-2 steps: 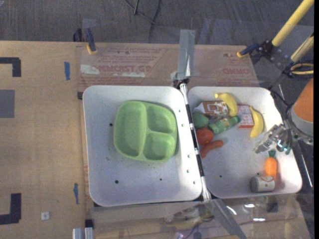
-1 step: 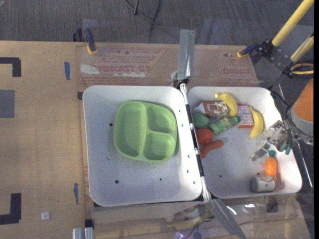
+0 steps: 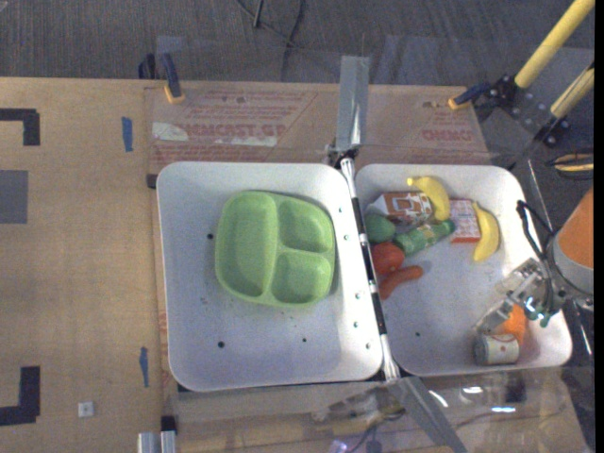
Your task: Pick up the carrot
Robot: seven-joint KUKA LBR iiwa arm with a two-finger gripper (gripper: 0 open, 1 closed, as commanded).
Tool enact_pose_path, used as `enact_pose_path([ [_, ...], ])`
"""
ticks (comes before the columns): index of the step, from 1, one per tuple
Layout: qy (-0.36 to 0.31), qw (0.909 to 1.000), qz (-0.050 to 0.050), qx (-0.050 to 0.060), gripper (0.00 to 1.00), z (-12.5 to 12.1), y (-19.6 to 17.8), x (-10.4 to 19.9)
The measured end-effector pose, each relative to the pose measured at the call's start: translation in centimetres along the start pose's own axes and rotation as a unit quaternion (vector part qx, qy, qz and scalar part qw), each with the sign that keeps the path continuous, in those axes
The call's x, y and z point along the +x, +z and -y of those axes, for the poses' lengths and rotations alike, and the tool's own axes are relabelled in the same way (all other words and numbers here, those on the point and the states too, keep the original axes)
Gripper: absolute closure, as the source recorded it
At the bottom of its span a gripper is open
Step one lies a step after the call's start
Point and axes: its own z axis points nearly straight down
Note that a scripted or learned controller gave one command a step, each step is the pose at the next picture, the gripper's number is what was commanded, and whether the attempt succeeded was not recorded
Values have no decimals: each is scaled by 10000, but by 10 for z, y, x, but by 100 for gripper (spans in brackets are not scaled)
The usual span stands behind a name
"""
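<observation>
Nearest the camera, in the right bin's (image 3: 444, 347) front right corner, a small grey can (image 3: 496, 349) lies on its side. Just behind it and touching it sits the carrot (image 3: 515, 325), a short bright orange piece on the bin floor. The gripper (image 3: 514, 308) stands directly over the carrot, its tip meeting the carrot's upper end. Whether the jaws are spread or clenched cannot be told, nor whether the carrot lies between them. The arm's orange band (image 3: 578, 242) enters from the right edge.

Farther back, against the bin's left wall, a red-orange elongated item (image 3: 402, 277) lies beside a red tomato-like item (image 3: 386, 256). Behind these are a round green item (image 3: 378, 226) and a long green item (image 3: 425, 236). A printed carton (image 3: 408, 206) comes next, with one banana (image 3: 431, 194) across it and a second banana (image 3: 486, 233) to its right.

The left bin (image 3: 189, 328) holds a green sectioned plate (image 3: 276, 248), upright, near its centre. A metal divider strip (image 3: 352, 111) runs back between the bins. Beyond them, taped cardboard (image 3: 231, 121) covers the worktop (image 3: 75, 253), held by an orange-handled clamp (image 3: 171, 81) at the left. Yellow rods (image 3: 562, 28) rise at the far right.
</observation>
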Motion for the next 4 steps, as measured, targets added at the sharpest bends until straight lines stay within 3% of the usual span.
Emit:
enact_pose_path([
  [1, 5, 10000, 49, -10, 100, -1, -12, -3],
  [2, 658, 9978, -24, 35, 100, -46, 0, -50],
  [3, 655, 9978, -39, 34, 0, -46, 2, -49],
  [4, 1690, 9856, -28, 33, 0, -17, 0, 5],
])
